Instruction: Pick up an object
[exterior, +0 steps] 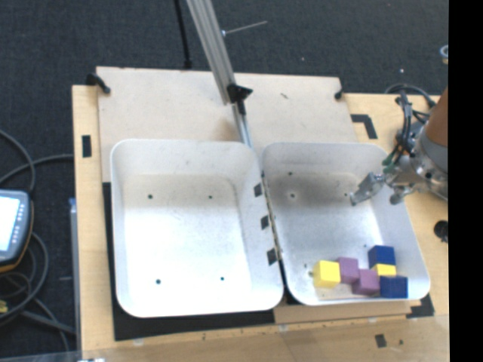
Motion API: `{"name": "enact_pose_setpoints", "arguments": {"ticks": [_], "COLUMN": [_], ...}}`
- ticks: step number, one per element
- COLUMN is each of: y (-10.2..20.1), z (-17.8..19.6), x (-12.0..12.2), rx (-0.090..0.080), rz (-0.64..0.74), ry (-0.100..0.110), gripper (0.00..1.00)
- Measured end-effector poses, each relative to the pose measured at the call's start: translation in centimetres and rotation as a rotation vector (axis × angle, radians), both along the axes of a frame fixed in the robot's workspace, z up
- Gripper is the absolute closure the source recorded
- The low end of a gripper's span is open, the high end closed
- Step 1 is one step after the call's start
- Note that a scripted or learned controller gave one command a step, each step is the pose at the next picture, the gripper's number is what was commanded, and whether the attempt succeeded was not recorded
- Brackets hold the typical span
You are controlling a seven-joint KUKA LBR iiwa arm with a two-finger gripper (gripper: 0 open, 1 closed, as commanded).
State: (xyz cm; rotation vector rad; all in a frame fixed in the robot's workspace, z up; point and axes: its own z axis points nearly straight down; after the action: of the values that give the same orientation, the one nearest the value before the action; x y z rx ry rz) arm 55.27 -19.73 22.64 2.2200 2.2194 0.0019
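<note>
Hovering at the right bin's (302,157) far right edge, the end effector (377,188) carries nothing, its opening unclear; foam blocks (361,273) cluster in the near right corner, well apart.

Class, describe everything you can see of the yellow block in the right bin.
The yellow block is a small, matte cube, foam-like by its look. It sits flat on the floor of the right bin, near the front wall, leftmost in the cluster of blocks. Its right side touches a purple block.
</note>
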Motion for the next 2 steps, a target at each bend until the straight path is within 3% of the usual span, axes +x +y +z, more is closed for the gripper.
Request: {"name": "enact_pose_setpoints", "arguments": {"ticks": [1, 2], "y": [6.3, 4.9], "z": [-9.0, -13.2], "x": [7.1, 10.4], "rx": [0.003, -0.001], "rz": [0.008, 0.005], "ry": [0.004, 0.003], "gripper": [0.00, 0.00]}}
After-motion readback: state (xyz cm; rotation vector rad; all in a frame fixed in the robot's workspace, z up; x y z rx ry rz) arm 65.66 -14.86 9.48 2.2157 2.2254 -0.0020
